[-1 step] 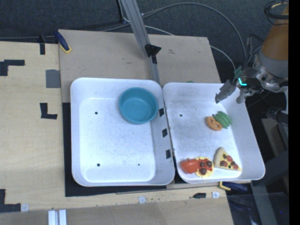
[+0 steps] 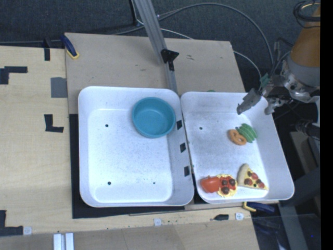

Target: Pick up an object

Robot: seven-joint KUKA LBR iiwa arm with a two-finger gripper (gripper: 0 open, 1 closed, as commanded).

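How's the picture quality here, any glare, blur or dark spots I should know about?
Camera view: lighting is even and soft, with no harsh glare on the white bins; the blue bowl casts only a faint shadow; the gripper at the right looks slightly blurred; the small toy foods are low in detail; the floor around the bench is dim.

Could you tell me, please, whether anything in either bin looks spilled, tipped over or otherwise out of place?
Nothing stands out. The blue bowl sits upright in the left bin. In the right bin, the pretzel, green piece, pizza slice and red and yellow toy food lie flat. The claw hangs over the bin's far right corner.
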